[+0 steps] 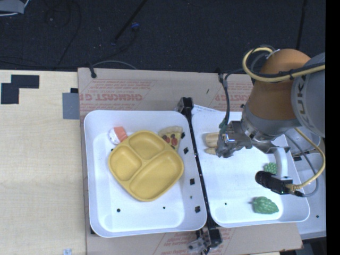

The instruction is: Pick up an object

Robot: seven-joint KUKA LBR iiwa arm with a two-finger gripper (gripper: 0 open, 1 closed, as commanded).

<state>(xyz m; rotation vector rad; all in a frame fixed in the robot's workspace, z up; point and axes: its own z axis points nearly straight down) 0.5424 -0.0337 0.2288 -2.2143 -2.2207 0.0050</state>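
The gripper [227,145] is hanging low in the right bin [234,209], near its far-left corner; whether it's wide or narrow, I cannot tell. A tan object [211,140] is lying just left, touching. Bare floor is stretching nearward.

Both bins [101,217] are white; the left holds a yellow divided plate [146,165], a red-and-white piece [117,135] and a tan slice with red spots [171,136]; the right holds a green lump [265,205]; the arm's band [276,92] is orange; the bench [37,163] is pale wood
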